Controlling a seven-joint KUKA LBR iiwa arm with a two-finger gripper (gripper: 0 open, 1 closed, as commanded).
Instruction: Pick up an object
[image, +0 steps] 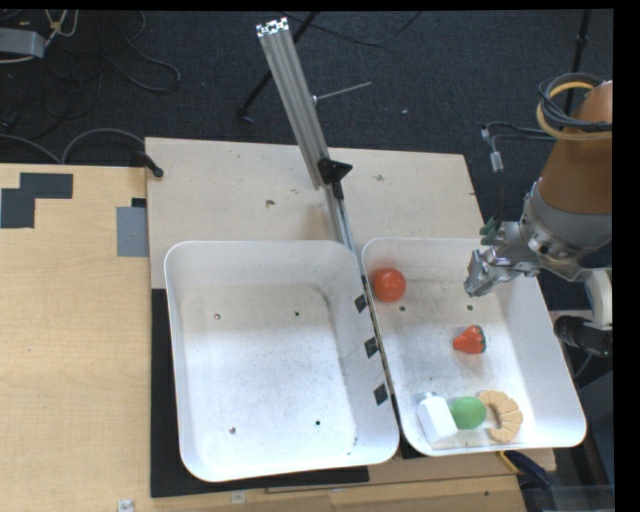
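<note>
The right bin (530, 300) holds a red-orange ball (388, 285) near its far left corner and a red strawberry-like piece (470, 341) in the middle. At its near end lie a white block (435, 418), a green ball (466, 412) and a tan ridged pastry shape (502, 414), packed close together. My gripper (482, 275) hangs over the far right part of this bin, above and to the right of the strawberry piece, with nothing seen between its fingers.
The left bin (190, 300) lies beside the right one, with a clipped divider (368, 330) between them. A slanted metal rail (300, 110) rises behind the bins. A wooden table (70, 340) is at left, cables on the floor beyond.
</note>
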